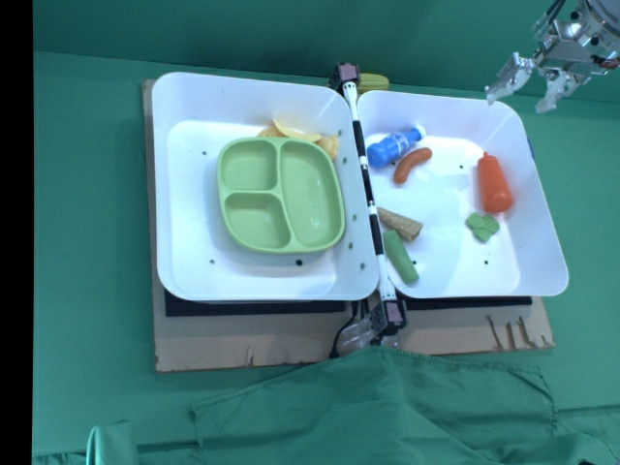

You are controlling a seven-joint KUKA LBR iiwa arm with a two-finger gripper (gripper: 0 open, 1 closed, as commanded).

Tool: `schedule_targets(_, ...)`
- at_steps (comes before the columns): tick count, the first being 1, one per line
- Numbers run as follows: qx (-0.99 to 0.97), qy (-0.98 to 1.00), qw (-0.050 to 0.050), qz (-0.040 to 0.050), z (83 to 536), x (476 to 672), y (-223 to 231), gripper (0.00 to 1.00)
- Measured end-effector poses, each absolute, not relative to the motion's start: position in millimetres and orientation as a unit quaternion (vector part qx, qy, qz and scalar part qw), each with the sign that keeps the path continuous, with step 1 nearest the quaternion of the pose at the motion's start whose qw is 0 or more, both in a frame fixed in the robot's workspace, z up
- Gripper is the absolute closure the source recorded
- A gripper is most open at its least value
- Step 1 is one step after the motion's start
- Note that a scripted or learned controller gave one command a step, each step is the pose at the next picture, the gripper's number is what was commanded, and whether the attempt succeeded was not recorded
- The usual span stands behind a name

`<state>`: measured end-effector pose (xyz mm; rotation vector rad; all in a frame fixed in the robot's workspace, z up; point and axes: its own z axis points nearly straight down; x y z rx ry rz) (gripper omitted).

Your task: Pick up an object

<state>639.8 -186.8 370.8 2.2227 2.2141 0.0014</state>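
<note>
My gripper (524,84) hangs at the upper right, above the far right corner of the right bin (542,250), with its two fingers spread apart and nothing between them. In that bin lie a blue bottle (393,146), a red sausage (412,164), an orange-red bottle (494,183), a small green leafy piece (481,226), a brown biscuit stick (400,224) and a green pickle (400,257).
The left bin (184,240) holds a light green divided plate (281,195) with yellow pieces (295,132) behind it. A yellow object (373,81) lies beyond the bins' far edge. Green cloth (387,405) covers the front of the bench.
</note>
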Motion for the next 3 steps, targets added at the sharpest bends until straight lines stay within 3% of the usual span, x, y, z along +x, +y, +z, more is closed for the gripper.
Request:
schedule_targets(1, 0.709, 0.705, -0.002, -0.0025, 282.0, 592.0, -187.6, 0.0)
schedule_targets(2, 0.707, 0.707, 0.014, 0.0066, 219.6, 604.2, -188.4, 0.0)
schedule_targets(3, 0.709, 0.705, 0.016, 0.0074, 230.5, 605.1, -189.6, 1.0)
